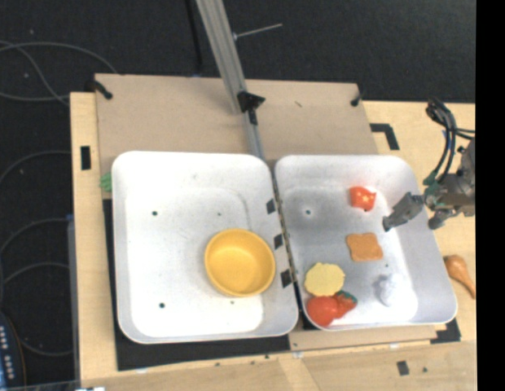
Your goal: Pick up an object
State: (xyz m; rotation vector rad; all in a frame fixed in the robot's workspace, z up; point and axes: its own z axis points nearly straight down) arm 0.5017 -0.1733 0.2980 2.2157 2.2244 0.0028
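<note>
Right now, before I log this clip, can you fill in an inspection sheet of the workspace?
Surface: wooden bench bearing a left bin and a right bin, side by side.
Job's things: yellow bowl in the left bin; small red piece, orange slice, yellow piece, red strawberry-like toy and pale grey piece in the right bin.
Clutter: orange thing on the bench, right of the bins.
Gripper: gripper at the right bin's right edge, holding nothing.
Cables: black cables on the dark floor, left.
Surroundings: metal rail at a slant behind the bins.
</note>
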